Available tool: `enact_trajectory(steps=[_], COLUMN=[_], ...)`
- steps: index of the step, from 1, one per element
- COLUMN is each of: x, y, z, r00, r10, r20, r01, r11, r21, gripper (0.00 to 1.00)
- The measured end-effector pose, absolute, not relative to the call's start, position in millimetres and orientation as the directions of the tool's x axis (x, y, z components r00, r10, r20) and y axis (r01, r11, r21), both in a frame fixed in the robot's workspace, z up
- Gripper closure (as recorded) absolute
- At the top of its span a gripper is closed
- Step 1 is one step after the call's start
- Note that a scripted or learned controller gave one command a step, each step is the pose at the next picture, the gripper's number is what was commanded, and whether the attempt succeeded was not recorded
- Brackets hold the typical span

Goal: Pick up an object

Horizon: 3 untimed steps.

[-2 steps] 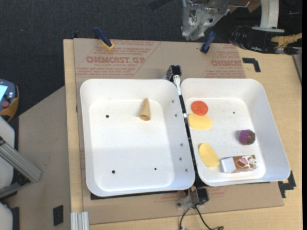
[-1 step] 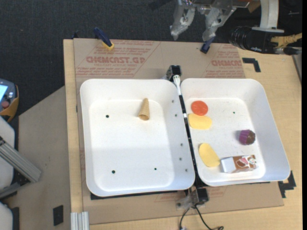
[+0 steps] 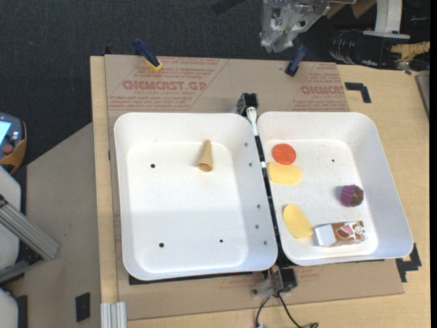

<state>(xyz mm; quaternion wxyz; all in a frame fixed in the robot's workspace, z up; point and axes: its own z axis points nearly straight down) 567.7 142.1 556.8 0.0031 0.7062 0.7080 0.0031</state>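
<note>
My gripper point(image 3: 278, 38) hangs at the top of the view, above the bench's far edge and well clear of both bins. The right bin point(image 3: 382, 162) holds a red round piece point(image 3: 284, 154), a pale yellow piece point(image 3: 285, 175) just below it, a second yellow piece point(image 3: 298, 221), a purple ball point(image 3: 351, 195) and a small brown and white packet point(image 3: 339, 234). A tan cone point(image 3: 205, 156) lies alone in the left bin point(image 3: 136, 183).
Both bins rest on a cardboard sheet point(image 3: 171, 80), held by blue clamps point(image 3: 148, 55) at its far edge. A black clip point(image 3: 247, 103) sits where the bins meet at the back. Dark equipment point(image 3: 355, 43) stands beyond the bench at top right.
</note>
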Motion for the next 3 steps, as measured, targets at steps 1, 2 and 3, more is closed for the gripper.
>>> enact_trajectory(steps=[1, 2, 3], x=[521.5, 476.6, 478.8], y=[183.8, 226.9, 224.5], z=[534.2, 535.4, 535.0], r00=[-0.006, -0.006, -0.002], r10=[1.000, 1.000, 1.000], r20=[0.000, 0.000, -0.001], r01=[1.000, 1.000, 1.000], r11=[0.006, 0.006, 0.002], r21=[-0.005, -0.003, -0.002], gripper=[1.00, 1.00, 0.00])
